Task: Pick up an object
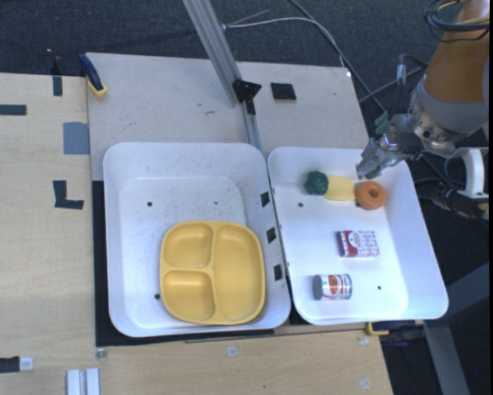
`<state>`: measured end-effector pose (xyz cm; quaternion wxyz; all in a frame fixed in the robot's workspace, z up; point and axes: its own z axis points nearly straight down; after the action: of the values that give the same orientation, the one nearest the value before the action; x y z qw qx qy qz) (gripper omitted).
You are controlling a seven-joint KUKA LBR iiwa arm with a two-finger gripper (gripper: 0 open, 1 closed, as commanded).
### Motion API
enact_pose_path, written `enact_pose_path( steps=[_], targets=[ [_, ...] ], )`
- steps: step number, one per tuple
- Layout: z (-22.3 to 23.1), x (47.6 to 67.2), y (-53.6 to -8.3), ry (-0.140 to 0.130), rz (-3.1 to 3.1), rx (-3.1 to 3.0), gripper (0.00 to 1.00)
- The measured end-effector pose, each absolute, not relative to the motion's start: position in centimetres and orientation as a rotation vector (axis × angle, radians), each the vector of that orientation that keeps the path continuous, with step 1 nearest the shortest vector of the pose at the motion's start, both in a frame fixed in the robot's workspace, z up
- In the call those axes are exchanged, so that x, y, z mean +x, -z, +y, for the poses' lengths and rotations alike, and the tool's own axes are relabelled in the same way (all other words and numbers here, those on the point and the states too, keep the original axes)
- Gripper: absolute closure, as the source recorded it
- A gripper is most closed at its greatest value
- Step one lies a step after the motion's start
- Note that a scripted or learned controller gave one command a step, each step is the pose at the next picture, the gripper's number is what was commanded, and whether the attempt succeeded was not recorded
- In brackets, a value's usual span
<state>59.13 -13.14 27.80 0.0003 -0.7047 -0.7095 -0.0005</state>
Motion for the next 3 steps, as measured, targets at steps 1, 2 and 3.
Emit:
enact_pose_path(
  steps=[1, 2, 3],
  targets=[
    [-8.4, 60.1, -27.7, 0.000, -2.228, -2.214, 1.00],
    [-3.4, 60.6, -27.7, 0.000, -2.228, -2.214, 1.00],
    [1.7, 61.0, -27.5, 0.000, -2.227, -2.213, 1.00]
  ],
)
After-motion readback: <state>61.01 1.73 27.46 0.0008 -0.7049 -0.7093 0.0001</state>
